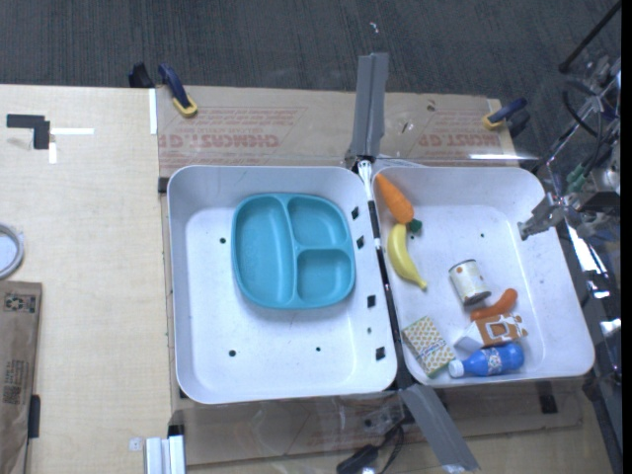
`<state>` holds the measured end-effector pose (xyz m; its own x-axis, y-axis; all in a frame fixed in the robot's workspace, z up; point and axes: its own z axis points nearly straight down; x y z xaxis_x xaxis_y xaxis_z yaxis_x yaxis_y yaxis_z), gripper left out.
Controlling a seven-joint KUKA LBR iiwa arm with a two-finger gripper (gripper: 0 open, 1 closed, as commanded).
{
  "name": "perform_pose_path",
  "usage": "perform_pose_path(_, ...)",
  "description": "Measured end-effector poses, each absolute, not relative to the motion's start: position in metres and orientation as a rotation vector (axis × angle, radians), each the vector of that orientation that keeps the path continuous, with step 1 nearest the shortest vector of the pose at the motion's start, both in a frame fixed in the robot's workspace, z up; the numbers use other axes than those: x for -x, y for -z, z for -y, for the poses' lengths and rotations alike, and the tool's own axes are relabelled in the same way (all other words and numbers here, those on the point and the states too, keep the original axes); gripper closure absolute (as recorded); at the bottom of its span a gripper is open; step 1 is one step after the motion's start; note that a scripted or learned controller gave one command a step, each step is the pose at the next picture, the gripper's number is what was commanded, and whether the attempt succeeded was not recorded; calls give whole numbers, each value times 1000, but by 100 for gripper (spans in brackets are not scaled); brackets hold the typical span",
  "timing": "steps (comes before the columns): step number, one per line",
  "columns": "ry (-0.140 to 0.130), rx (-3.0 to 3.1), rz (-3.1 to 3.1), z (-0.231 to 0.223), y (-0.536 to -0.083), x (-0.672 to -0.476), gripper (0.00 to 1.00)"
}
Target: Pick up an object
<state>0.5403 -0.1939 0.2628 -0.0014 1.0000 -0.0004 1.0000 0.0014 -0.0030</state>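
Note:
The right bin (553, 363) holds an orange carrot (395, 202) at its top left, with a yellow banana (403, 255) just below it. A small silver can (469, 282) lies near the middle. Lower down are an orange sausage-shaped toy (495, 307), a small orange and white packet (502, 330), a blue bottle (491, 361) on its side and a patterned box (427, 344). My gripper (542, 221) hangs at the bin's right rim, above and right of the can, apart from every object. Cables and arm parts crowd the right edge behind it.
The left bin (197, 363) carries a teal divided plate (293, 250). A grey post (370, 107) rises at the back between the bins. Blue and yellow clamps (178, 92) (506, 117) hold the back board. A tape roll (8, 253) and a brown bag (18, 354) lie far left.

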Motion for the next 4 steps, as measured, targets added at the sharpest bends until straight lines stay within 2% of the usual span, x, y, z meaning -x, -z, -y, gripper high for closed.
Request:
perform_pose_path(1, -1, 2189, 2252, 175, -91, -540, 0)
perform_pose_path(2, -2, 2194, 2248, 176, -100, -539, 100)
perform_pose_path(3, -2, 2193, 2248, 176, -100, -539, 0)
perform_pose_path(4, -1, 2119, 2318, 153, -91, -491, 0)
